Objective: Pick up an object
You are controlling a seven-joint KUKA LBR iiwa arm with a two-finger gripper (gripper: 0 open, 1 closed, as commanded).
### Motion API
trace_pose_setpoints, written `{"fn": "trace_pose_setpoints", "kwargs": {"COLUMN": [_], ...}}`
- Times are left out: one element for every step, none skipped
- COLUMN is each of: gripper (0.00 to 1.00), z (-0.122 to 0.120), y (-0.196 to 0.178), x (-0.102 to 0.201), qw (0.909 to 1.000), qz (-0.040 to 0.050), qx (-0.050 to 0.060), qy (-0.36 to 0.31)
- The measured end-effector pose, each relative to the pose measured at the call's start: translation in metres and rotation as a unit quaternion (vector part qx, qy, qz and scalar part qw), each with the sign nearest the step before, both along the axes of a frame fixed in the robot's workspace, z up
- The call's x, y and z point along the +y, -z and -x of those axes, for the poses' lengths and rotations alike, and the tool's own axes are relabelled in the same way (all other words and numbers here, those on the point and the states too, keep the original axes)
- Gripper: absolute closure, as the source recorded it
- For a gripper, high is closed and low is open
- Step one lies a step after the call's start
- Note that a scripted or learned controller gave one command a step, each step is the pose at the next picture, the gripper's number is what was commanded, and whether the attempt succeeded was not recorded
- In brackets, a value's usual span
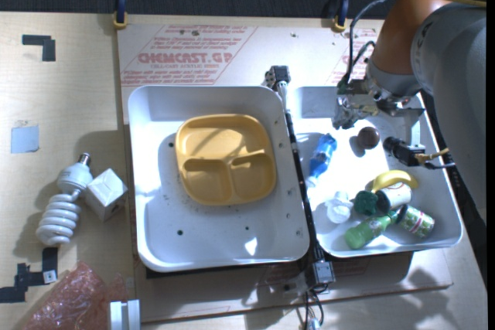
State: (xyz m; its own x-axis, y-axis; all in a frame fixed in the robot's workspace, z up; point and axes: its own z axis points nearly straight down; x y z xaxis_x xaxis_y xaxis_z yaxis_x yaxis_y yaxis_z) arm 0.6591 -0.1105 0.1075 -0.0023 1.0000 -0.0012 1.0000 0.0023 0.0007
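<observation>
The gripper (346, 118) hangs over the far part of the right bin (448, 232) (how wide it stands open, I cannot tell). The brown ball (366, 138) lies just beside the gripper, toward the near side. The blue bottle (322, 154) lies near the gripper, toward the left bin (147, 243).

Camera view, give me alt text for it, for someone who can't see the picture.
A grey and orange robot arm reaches from the right over the right white bin, its gripper above a blue bottle, a brown ball, a banana and green bottles. The left white bin holds a yellow divided tray; a spiral light bulb lies on the bench beside it.
</observation>
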Motion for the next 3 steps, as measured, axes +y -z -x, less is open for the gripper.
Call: {"fn": "trace_pose_setpoints", "kwargs": {"gripper": [0.00, 1.00, 1.00], "z": [0.000, -0.001, 0.000], "y": [-0.030, -0.040, -0.037], "x": [-0.053, -0.053, -0.044], "qw": [1.0000, 1.0000, 1.0000], "qz": [0.0003, 0.0012, 0.0000], "qx": [-0.001, -0.002, 0.000], "qy": [0.001, -0.001, 0.000]}}
